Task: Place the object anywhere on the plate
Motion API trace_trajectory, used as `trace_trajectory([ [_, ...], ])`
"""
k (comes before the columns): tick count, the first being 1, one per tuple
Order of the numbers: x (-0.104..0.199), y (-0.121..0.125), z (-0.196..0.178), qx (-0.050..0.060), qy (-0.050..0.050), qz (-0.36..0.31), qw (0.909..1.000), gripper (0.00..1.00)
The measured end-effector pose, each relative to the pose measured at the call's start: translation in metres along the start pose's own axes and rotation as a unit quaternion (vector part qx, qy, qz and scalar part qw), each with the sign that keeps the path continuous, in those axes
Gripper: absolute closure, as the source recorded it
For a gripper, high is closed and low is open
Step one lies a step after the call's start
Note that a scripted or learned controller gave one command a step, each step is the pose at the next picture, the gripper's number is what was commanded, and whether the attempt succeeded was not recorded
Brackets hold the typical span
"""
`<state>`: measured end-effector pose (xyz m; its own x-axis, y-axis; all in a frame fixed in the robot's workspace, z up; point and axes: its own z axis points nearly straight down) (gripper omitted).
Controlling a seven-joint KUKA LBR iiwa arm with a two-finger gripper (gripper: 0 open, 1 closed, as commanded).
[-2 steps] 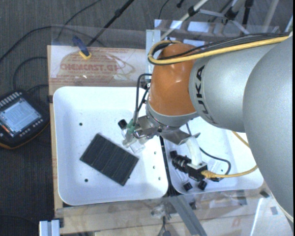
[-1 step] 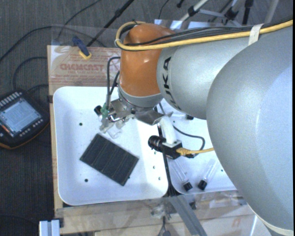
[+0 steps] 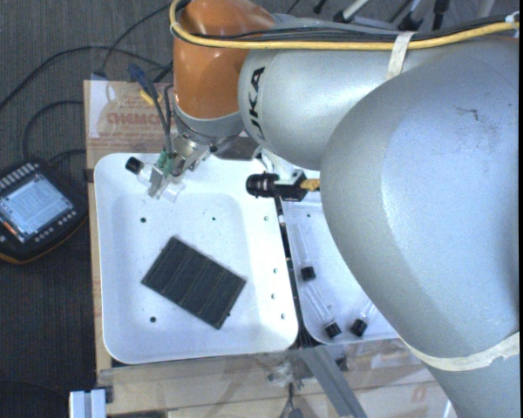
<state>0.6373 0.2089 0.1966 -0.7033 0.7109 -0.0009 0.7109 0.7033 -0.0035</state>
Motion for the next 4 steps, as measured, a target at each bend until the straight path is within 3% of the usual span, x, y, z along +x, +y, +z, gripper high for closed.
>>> trace_trajectory([
  [1,0.007,0.018,-0.062,-0.002,-0.001,-0.099,0.9951,1.0],
  [2,0.001,0.032,-0.189,-0.001,-0.001,0.247,0.969,1.0],
  [3,-0.009,0.026,-0.237,-0.002,-0.001,-0.073,0.9973,1.0],
  [4,-0.008,0.027,-0.246,-0.002,-0.003,-0.073,0.9973,1.0],
])
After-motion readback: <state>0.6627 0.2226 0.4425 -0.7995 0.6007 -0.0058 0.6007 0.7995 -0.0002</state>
